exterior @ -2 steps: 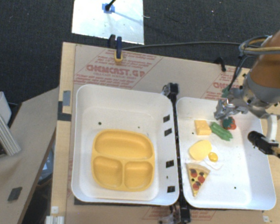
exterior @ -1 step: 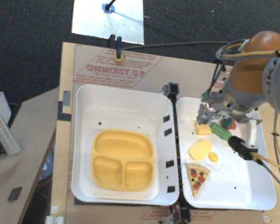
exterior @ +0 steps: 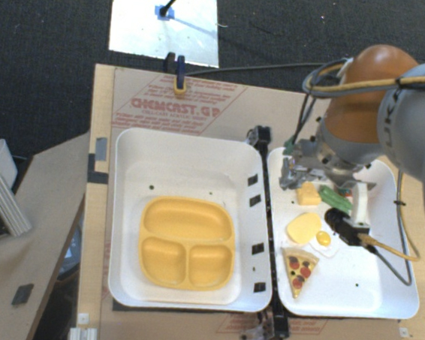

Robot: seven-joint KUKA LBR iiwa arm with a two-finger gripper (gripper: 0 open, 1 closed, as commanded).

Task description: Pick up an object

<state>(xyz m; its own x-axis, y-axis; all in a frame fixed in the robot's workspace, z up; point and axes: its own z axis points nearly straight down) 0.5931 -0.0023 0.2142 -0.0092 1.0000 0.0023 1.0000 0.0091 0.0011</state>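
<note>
My gripper (exterior: pixel 293 175) hangs low over the far left corner of the right bin (exterior: pixel 380 296), under the orange-banded wrist. A pale yellow cheese block (exterior: pixel 309 194) lies just to its near right, close to it, and I cannot tell whether they touch. A green piece (exterior: pixel 336 199) lies beside the cheese, partly under the wrist. Nearer the front are a fried egg (exterior: pixel 308 230) and a pizza slice (exterior: pixel 300 271).
The left bin (exterior: pixel 134 157) holds a yellow divided plate (exterior: pixel 187 242). A raised divider with black clips (exterior: pixel 260 208) separates the two bins. The front right of the right bin floor is bare white.
</note>
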